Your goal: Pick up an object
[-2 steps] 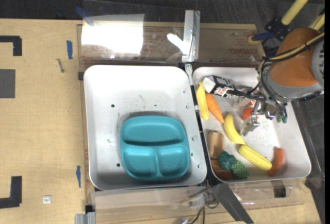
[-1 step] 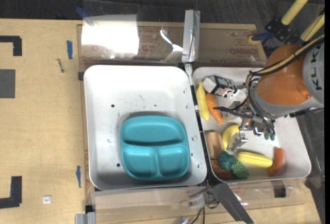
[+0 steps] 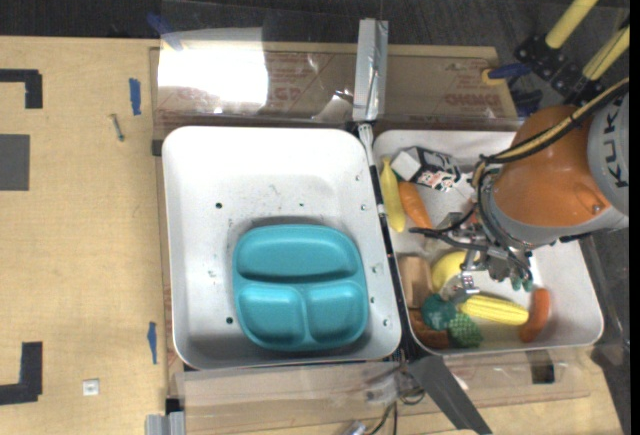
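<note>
The hand [image 3: 472,275] hangs low in the right bin [image 3: 572,265], just beside a yellow round toy [image 3: 445,270]; whether it is open or closed cannot be told, and nothing shows in its grasp. That toy looks light, stiff and smooth, likely to slip, so a hold across its middle seems best. Nearby lie one corn cob [image 3: 497,310], one banana [image 3: 391,195] and one carrot [image 3: 415,206]. The left bin [image 3: 260,173] holds one teal divided plate [image 3: 300,288].

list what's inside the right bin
A banana, carrot, corn, yellow fruit and white box lie in the right bin. The arm covers whatever lies beneath it.
</note>
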Tool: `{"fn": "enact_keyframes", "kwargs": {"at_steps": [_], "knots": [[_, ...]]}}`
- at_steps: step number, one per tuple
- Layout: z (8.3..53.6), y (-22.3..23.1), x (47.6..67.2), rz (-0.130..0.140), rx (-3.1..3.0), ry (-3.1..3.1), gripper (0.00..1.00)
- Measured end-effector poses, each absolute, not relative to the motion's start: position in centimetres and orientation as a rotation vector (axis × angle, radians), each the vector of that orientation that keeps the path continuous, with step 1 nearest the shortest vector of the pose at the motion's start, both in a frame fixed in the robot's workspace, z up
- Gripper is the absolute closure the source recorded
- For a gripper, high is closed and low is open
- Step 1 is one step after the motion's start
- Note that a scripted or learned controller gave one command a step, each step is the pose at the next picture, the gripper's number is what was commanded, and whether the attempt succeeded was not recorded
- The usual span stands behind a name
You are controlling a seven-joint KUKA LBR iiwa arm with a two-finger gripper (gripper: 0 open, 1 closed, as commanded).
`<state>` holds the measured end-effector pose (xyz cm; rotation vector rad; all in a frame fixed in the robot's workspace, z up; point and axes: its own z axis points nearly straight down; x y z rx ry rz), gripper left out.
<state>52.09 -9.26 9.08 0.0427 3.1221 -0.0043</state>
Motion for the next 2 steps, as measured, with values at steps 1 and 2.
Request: {"fn": "enact_keyframes", "kwargs": {"at_steps": [1, 2], "knots": [[9.1, -9.5, 50.9, -0.003, -0.030, 3.120, 0.00], [9.1, -9.6, 53.9, -0.004, -0.132, 3.125, 0.00]]}}
